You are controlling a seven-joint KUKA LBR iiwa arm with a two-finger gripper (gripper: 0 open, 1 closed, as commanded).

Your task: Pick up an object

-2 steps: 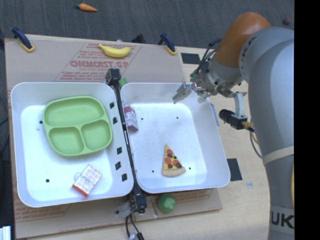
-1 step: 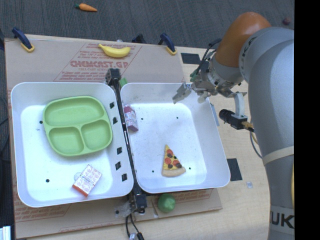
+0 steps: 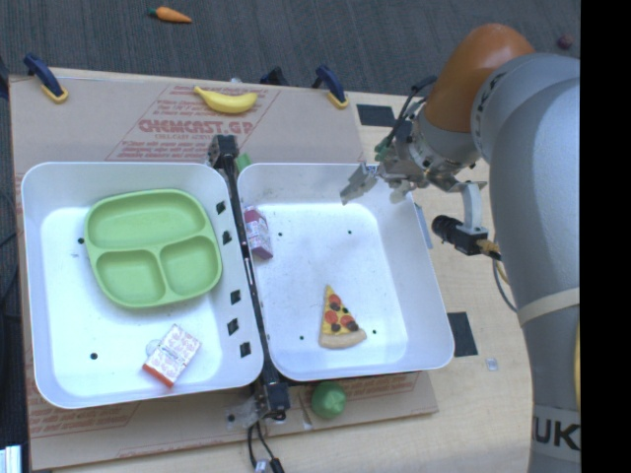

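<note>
A toy pizza slice lies in the right bin, towards its near side. A small maroon carton leans against that bin's left wall. My gripper hangs over the right bin's far right corner, well away from both. Its fingers are spread open with nothing between them. In the left bin sit a green divided plate and a red-and-white packet.
A toy banana rests on the cardboard behind the bins. A green ball sits just outside the right bin's near edge. An orange carrot lies on the floor beyond. Black clips run along the wall between the bins.
</note>
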